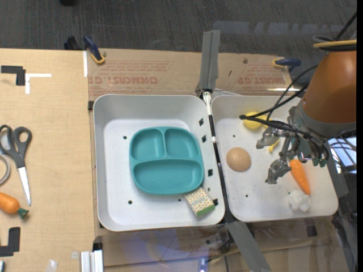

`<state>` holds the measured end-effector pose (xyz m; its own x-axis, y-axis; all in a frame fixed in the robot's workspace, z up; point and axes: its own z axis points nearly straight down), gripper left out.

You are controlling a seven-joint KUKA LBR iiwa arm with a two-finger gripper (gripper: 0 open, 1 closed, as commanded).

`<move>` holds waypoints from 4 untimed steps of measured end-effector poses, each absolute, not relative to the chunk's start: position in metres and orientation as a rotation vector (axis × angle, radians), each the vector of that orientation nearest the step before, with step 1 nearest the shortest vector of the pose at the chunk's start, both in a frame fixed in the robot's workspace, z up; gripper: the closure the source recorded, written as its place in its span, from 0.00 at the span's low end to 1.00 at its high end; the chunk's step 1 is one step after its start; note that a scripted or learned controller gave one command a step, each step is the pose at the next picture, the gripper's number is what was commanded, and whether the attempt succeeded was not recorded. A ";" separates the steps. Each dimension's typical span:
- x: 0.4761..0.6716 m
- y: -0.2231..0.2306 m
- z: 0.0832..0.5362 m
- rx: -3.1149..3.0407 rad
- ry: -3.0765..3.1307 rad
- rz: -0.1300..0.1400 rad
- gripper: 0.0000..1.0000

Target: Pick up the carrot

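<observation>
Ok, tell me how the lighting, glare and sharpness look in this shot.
Camera view: lighting even and soft, with a faint shadow under the teal plate; slight sheen on the white bin walls; the carrot is sharp, the claw a little soft; bluish glare along the bottom edge.

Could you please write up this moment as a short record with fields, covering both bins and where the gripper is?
left bin: teal divided plate; sponge by the plate's near corner
right bin: egg, carrot, yellow object, small white object
gripper: over the right bin, just left of the carrot
carrot state: lying in the bin, not held
bench, left: scissors, second carrot
</observation>
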<state>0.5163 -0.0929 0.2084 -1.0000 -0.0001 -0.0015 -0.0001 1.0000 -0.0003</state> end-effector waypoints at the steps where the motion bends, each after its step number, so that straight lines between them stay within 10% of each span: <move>1: 0.493 -0.155 0.120 0.224 3.133 0.001 0.00; 2: 0.478 -0.211 0.093 0.381 3.117 0.000 0.00; 3: 0.481 -0.210 0.103 0.374 3.113 -0.001 1.00; 4: 0.480 -0.160 0.310 0.270 3.125 -0.001 1.00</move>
